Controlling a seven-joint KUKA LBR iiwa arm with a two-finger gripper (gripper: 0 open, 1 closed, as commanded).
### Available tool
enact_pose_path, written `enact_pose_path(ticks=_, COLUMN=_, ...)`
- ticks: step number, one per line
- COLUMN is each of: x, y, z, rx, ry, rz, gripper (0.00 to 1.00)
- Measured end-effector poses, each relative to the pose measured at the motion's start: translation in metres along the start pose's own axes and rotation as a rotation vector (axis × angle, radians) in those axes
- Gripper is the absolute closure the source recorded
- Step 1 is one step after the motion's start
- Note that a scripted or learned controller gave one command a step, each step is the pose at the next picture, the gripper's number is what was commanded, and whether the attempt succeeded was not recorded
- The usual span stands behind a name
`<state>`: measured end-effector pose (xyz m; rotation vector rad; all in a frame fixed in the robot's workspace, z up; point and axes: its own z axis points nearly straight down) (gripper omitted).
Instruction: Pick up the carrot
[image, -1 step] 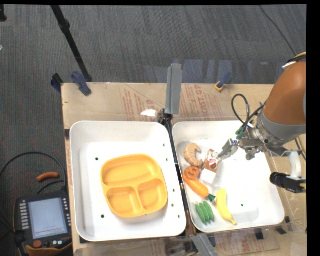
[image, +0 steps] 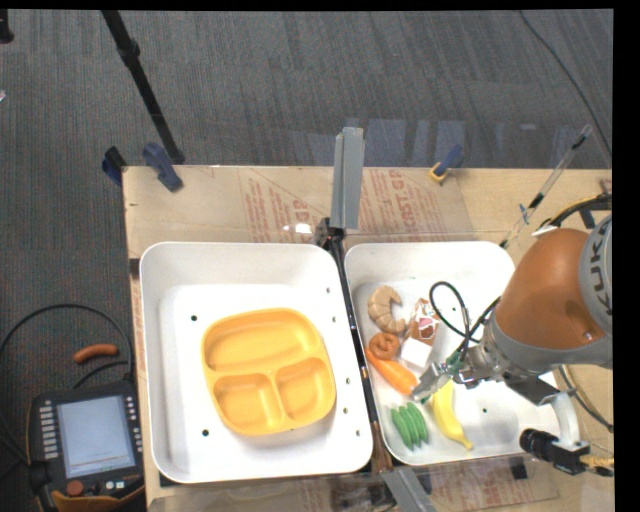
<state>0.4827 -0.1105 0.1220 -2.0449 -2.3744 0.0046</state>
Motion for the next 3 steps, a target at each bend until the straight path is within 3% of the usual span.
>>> enact_pose_path(ticks=1, x=0.016, y=0.050, z=0.037, rx=-0.002, ry=-0.002, rz=-0.108, gripper=0.00)
enact_pose_path(ticks=2, x=0.014, y=0.049, z=0.029, rx=0.002, ry=0.000, rz=-0.100, gripper=1.00)
enact_pose_path(ticks=3, x=0.076, y=0.047, z=-0.076, rx=-0.002, ry=-0.003, rz=-0.020, gripper=1.00)
